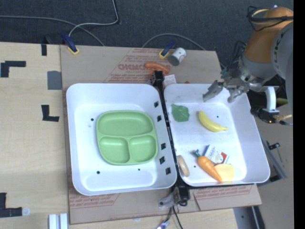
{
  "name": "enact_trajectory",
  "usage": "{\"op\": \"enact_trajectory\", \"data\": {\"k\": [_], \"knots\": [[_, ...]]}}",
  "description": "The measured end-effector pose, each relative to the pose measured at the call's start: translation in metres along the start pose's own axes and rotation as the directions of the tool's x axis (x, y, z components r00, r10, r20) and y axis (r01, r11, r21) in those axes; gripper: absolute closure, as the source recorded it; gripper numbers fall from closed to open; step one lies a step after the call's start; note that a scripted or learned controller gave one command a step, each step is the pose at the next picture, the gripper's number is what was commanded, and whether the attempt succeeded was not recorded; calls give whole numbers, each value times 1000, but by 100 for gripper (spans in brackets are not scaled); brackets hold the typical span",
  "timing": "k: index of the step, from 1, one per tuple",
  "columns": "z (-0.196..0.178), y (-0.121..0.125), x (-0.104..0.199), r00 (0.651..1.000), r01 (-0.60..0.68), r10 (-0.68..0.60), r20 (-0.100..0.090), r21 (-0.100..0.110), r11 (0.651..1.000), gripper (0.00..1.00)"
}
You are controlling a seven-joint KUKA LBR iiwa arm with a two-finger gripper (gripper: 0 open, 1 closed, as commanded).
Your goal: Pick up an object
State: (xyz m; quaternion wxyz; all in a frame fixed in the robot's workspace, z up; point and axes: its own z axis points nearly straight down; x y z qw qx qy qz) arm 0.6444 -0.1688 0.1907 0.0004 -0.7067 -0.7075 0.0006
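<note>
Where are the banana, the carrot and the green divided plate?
banana (212, 121), camera view, middle of its curve.
carrot (209, 168), camera view, mid-body.
green divided plate (125, 124), camera view, large upper compartment.

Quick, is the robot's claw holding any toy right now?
Gripper: open, holding nothing, above the top edge of the right bin, up from the banana.

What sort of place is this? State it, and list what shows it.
Probably a robotics lab bench for pick-up trials. A robot arm with a gripper open reaches over two white bins on cardboard, toy food like a banana and carrot lies in one, and cables trail over the floor.
</note>
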Motion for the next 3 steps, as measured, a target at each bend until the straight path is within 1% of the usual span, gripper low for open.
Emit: {"op": "enact_trajectory", "data": {"k": [1, 2, 3], "knots": [[104, -21, -3, 1000, 0, 0, 0, -3, 1000, 0], [94, -20, -3, 1000, 1, -1, 3, -6, 1000, 100], [106, 9, 44, 1000, 1, -1, -1, -2, 1000, 100]]}}
